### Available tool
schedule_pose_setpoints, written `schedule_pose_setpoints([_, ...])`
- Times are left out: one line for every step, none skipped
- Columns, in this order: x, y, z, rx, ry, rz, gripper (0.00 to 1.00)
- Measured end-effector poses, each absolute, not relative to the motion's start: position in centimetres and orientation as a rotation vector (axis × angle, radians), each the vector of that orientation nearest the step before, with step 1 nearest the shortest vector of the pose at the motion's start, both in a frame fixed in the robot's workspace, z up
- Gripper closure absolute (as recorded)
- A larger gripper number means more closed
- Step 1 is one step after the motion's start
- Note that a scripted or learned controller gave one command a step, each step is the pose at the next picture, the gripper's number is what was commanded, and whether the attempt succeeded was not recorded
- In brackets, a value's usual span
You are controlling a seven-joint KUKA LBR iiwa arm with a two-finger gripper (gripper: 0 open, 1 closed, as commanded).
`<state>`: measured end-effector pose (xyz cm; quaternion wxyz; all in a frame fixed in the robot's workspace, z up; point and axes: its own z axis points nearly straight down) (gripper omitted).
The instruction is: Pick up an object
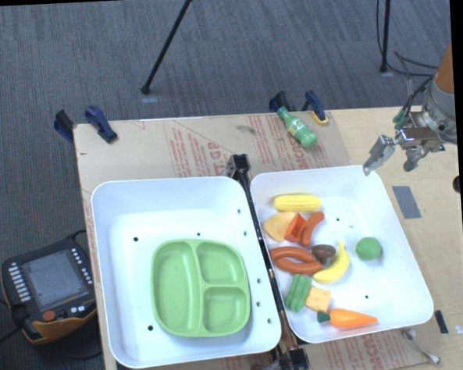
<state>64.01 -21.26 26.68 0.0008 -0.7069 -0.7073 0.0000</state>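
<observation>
Toy food (317, 249) heaped in right bin (389, 210), gripper (392, 155) above its far corner, fingers spread, empty

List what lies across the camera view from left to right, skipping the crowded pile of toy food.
Handheld controller → green divided plate in the left bin → green bottle on the bench → green ball in the right bin → gripper, open, past the right bin's far right corner.
</observation>
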Motion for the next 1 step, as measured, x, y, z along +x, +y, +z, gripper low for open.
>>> schedule_pose_setpoints([59.76,-21.0,8.67,-1.977,-2.431,-0.003,0.0])
